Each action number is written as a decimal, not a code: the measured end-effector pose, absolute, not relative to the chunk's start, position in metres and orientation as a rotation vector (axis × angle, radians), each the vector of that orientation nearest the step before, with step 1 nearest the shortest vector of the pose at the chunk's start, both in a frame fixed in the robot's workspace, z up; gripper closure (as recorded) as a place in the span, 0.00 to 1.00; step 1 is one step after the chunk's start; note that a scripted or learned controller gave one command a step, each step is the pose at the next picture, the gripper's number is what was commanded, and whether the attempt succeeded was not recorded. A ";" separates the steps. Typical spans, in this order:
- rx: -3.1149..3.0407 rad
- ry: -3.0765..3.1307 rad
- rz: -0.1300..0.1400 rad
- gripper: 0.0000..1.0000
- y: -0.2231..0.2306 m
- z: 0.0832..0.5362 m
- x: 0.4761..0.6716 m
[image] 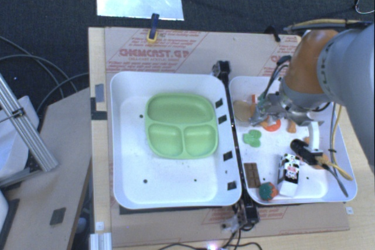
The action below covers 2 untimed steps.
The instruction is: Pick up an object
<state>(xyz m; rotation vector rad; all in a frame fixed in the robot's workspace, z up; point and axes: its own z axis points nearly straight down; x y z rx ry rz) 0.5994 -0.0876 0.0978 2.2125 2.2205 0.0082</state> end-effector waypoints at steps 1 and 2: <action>2.210 2.230 0.007 1.00 -0.024 0.189 0.574; 2.213 2.232 0.002 1.00 0.018 0.205 0.534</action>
